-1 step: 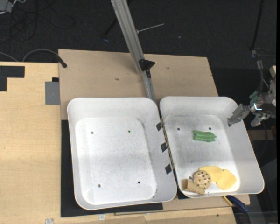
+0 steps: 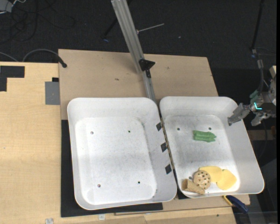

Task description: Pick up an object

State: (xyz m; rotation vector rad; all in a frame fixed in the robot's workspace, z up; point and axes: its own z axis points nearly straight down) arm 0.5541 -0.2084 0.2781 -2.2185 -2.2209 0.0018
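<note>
While the grey two-finger gripper (image 2: 246, 115) hovers at 3 o'clock over the right white bin's (image 2: 238, 108) rim, fingers spread, holding nothing | bin contents: green plastic piece (image 2: 204, 136) centre; yellow discs (image 2: 220, 177), brown cookie (image 2: 201, 178) at 6 o'clock | left white bin (image 2: 113, 150) alongside.

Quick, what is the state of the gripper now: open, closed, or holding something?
Gripper: cannot be told; it sits at the right bin's right rim, away from the green piece, and nothing shows in it.
</note>
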